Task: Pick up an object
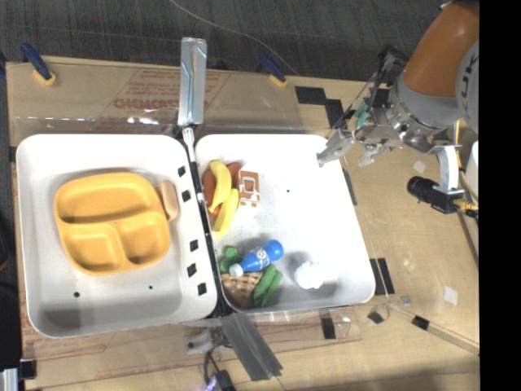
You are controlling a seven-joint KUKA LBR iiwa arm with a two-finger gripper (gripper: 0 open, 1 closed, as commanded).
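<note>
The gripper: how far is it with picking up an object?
Nothing looks picked up yet. The gripper is at the upper right rim of the right bin, with no object between its fingers. The banana, the blue bottle and the other items lie in that bin. The reach, grasp and lift are all left.

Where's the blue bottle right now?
The blue bottle lies in the right bin, near its front left corner, below the banana and just left of the white object.
</note>
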